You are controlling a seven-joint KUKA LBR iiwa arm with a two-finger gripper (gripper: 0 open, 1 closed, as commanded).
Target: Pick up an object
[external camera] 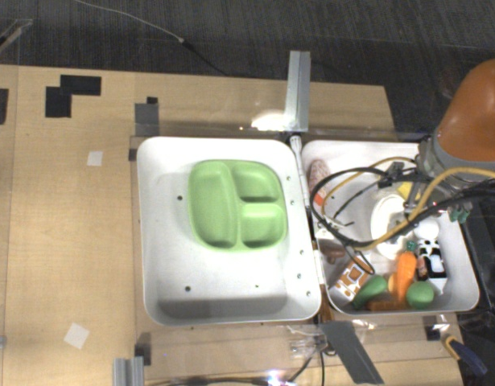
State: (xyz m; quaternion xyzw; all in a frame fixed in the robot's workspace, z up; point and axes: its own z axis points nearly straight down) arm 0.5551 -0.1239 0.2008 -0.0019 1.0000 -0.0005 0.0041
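**benchwatcher:** So what's the layout? I see two white bins side by side on the wooden bench.

**iiwa_fan:** Yep. The left bin has one thing in it, a green divided tray, sitting a bit above the middle, three compartments facing up. The right bin is where the clutter is.

**benchwatcher:** What's in there?

**iiwa_fan:** Along the near edge: an orange carrot standing at a tilt, a green round thing just right of its base, another green piece on its left, something brown lying under those, and a small brown and white box by the left wall. A black and white toy sits right beside the carrot. There's a white round dish further up, a bit of yellow beside it, and a reddish item in the far left corner.

**benchwatcher:** And the arm?

**iiwa_fan:** The arm comes in from the right, orange band over the right bin's far right corner. Black and yellow cables loop from it across the bin, over the dish.

**benchwatcher:** Fingers open or closed?

**iiwa_fan:** Can't tell. The arm body and cables cover that spot, so no idea whether they're wide, narrow, or on anything. Every object I can see is lying in a bin.
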